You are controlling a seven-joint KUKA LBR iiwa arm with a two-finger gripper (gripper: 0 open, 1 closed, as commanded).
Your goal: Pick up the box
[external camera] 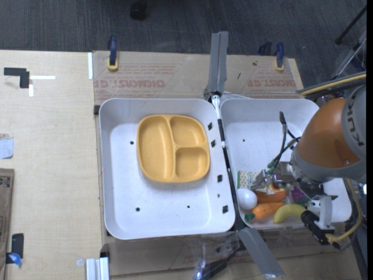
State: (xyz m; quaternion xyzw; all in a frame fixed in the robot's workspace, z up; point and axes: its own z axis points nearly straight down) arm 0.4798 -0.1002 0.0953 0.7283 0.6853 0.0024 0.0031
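Patterned box (246,178) beside end effector (273,178)

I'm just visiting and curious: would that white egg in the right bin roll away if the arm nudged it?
Probably. The white egg looks smooth and rounded, so it may roll. The carrot beside it and the right bin wall might stop it.
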